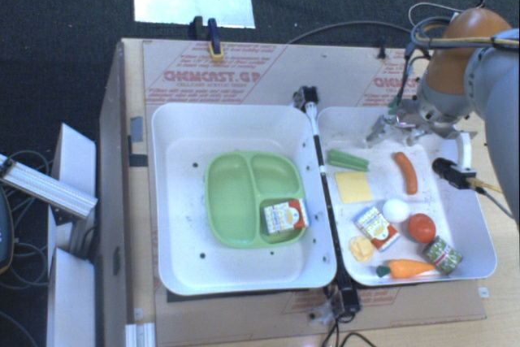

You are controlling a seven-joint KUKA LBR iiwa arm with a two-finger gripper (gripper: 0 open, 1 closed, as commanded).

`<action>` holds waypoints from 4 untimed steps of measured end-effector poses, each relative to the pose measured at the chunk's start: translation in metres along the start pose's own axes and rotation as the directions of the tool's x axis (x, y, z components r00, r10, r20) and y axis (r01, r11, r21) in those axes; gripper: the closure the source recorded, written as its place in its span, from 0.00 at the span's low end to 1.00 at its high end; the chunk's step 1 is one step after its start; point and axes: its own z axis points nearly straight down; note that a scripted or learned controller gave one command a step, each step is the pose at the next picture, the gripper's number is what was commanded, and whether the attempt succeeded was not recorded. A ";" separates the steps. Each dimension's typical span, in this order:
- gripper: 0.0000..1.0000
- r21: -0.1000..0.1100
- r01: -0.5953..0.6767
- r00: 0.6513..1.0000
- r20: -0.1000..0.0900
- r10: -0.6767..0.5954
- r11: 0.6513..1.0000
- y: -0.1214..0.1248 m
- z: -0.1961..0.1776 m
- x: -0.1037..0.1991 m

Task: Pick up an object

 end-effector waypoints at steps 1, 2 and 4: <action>1.00 -0.004 0.002 1.000 0.001 -0.002 1.000 0.001 -0.012 0.000; 0.00 -0.004 0.002 1.000 0.001 -0.002 1.000 0.001 -0.012 0.000; 1.00 -0.004 0.000 1.000 0.002 0.000 1.000 0.001 -0.012 -0.012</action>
